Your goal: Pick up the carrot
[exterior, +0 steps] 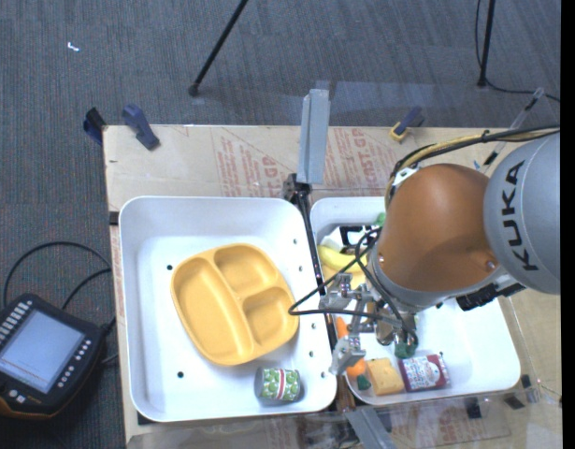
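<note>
Seemingly at the approach stage, the grey two-finger gripper [354, 342] is lowered into the right-hand shallow white bin [497, 349], lower right of frame, just beside the small orange carrot [340, 326]; its grip cannot be judged, and lifting remains.

The place is a robot laboratory or test room, not a home. The floor is covered with dark grey office carpet [100, 54]. The bench [222, 157] is a plain wooden board with red printed marks, and blue clamps [137, 124] are fixed on its edge. A teach pendant [39, 354] with a screen lies on the floor, joined to a black cable [53, 255]. Thin black stand legs [226, 31] rise behind the bench. An industrial arm [511, 223] marked KUKA reaches over two white bins [142, 223] which hold toy food and a yellow divided plate [233, 302].
</note>
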`<action>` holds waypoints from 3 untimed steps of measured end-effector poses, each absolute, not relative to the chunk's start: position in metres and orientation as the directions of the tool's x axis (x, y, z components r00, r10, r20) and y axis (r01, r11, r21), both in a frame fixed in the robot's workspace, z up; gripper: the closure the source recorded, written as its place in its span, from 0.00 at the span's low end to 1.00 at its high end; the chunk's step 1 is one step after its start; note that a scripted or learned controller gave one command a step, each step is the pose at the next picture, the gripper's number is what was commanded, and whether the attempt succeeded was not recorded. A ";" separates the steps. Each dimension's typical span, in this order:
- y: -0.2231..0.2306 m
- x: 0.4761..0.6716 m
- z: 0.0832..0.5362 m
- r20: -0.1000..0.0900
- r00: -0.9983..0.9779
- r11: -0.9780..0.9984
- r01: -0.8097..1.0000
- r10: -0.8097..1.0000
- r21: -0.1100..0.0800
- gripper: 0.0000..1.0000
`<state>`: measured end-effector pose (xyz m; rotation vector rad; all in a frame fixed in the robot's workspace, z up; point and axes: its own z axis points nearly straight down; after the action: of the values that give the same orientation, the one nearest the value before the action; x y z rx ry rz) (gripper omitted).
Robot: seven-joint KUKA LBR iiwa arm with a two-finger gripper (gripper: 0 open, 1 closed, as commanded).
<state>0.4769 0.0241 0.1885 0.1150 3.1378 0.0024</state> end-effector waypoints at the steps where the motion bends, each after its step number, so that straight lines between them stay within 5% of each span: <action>1: -0.053 0.477 0.191 -0.007 -0.933 0.933 -0.361 -0.361 0.000 0.00; 2: -0.081 0.500 0.091 -0.011 -0.986 0.986 -0.166 -0.166 -0.001 0.00; 3: -0.094 0.495 0.093 -0.020 -0.898 0.898 -0.440 -0.440 -0.009 0.00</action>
<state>0.4952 -0.0940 0.0929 -0.7054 3.0391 -0.0063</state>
